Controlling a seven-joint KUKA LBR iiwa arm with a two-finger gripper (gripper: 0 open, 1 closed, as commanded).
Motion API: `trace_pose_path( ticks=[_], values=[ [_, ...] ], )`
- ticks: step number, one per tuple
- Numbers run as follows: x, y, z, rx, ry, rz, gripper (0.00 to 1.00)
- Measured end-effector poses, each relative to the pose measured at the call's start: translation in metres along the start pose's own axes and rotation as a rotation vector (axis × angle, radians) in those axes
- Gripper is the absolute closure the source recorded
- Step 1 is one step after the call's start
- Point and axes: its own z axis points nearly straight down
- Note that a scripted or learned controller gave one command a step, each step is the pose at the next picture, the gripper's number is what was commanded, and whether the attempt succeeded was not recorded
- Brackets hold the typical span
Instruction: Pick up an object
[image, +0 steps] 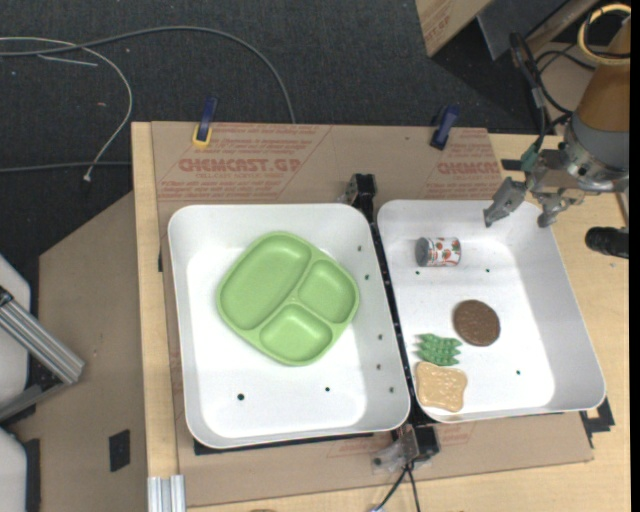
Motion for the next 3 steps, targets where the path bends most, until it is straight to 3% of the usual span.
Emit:
trace_pose_path(
  ticks=[1, 3],
  values=[
    [0.001, 0.003, -0.009, -0.015, -0.003, -0.003, 0.00],
    [-0.003, 0.007, 0.077, -0.010, -0.002, -0.003, 0.00]
  ],
)
